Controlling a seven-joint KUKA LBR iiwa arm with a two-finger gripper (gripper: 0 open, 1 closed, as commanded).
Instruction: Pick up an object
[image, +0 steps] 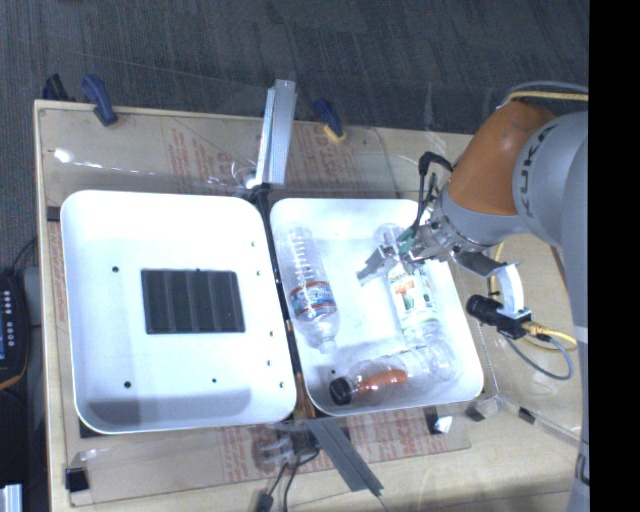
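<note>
My gripper (381, 254) hangs low over the back of the right bin (350, 222), its fingers apart, at the cap end of a clear bottle with a green and orange label (412, 298). Nothing sits between the fingers. A second clear bottle with a blue and red label (311, 291) lies along the bin's left side. Across the front lies a third clear bottle (385, 380) with a black cap and an orange label.
The left bin (100, 230) holds a flat black ribbed panel (192, 301). A grey metal bar (275, 130) stands at the back between the bins, with blue clamps (99, 99) on the bench's back edge.
</note>
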